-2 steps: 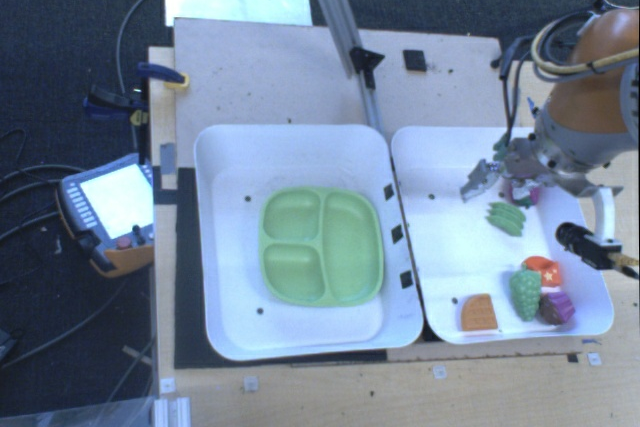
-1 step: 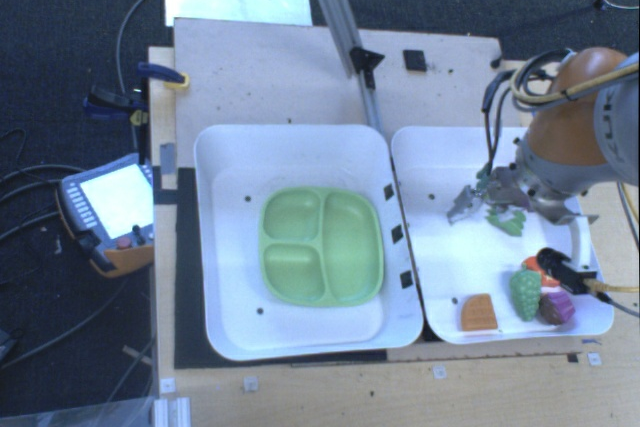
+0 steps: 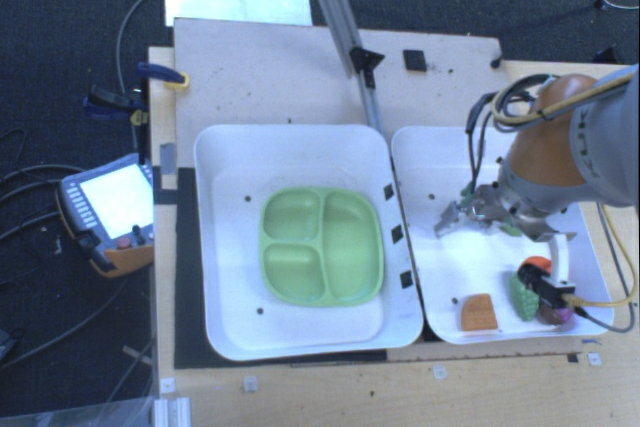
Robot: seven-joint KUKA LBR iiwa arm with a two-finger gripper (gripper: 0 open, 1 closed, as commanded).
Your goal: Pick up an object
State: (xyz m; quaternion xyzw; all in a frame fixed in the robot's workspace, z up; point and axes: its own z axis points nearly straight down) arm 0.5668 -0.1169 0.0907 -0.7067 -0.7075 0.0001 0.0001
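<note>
The step in hand looks like the approach: the gripper (image 3: 452, 218) hangs over the bare floor of the right bin (image 3: 430, 165), toward its nine o'clock side, its thin metal fingers spread apart in a narrow fork with nothing between them. The things it could pick lie well apart from it, clustered at about four to five o'clock in that bin. There is a flat, roughly square orange-brown block (image 3: 479, 313) with a matte, biscuit-like face, and near it at three o'clock a knobbly green object (image 3: 522, 296), a small orange-red object (image 3: 536, 265) and a purple object (image 3: 556, 316), all partly hidden by the arm's hardware. The next move probably calls for carrying the fingers toward five o'clock, over one piece, and lowering straight down; the orange-brown block stands alone and seems the easier target, though its low profile leaves little to grip. The left bin (image 3: 220, 155) holds a pale green, smooth plastic tray (image 3: 322, 245) with three rounded compartments.
</note>
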